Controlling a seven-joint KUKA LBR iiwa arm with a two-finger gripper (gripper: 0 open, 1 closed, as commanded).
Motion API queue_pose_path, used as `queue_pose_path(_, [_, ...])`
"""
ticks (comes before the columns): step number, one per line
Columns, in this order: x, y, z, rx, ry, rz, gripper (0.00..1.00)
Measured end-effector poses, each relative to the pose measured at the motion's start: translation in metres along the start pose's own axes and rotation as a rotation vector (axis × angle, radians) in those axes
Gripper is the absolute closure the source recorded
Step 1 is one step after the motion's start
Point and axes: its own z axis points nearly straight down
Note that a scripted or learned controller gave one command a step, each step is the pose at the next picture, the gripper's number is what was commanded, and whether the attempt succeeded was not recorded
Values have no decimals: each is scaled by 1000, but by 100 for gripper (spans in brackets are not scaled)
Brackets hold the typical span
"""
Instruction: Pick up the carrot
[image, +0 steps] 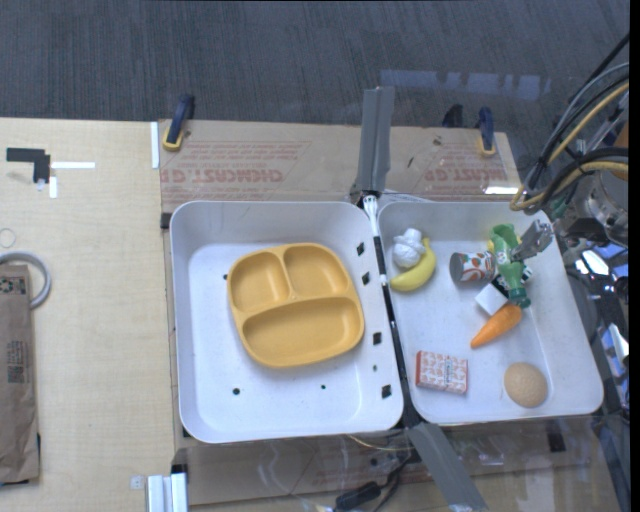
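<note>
The orange carrot lies at a slant in the right bin, its thick end up and to the right. A green leafy piece and a small white tag sit right at that thick end. My gripper reaches in from the right edge, near the bin's far right corner. It is above and slightly right of the carrot, close to the green piece, and the carrot is not in it.
Also in the right bin are a banana with a white lump, a small can, a red box and a round tan ball. A yellow divided plate lies in the left bin. Cables hang at the right.
</note>
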Motion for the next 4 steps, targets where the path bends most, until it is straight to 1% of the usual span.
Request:
queue_pose_path(1, [13, -79, 82, 2, 3, -15, 0])
queue_pose_path(2, [18, -34, 106, -2, 1, -212, 0])
queue_pose_path(3, [18, -33, 99, 1, 2, -212, 100])
queue_pose_path(4, [91, -27, -31, 1, 0, -120, 100])
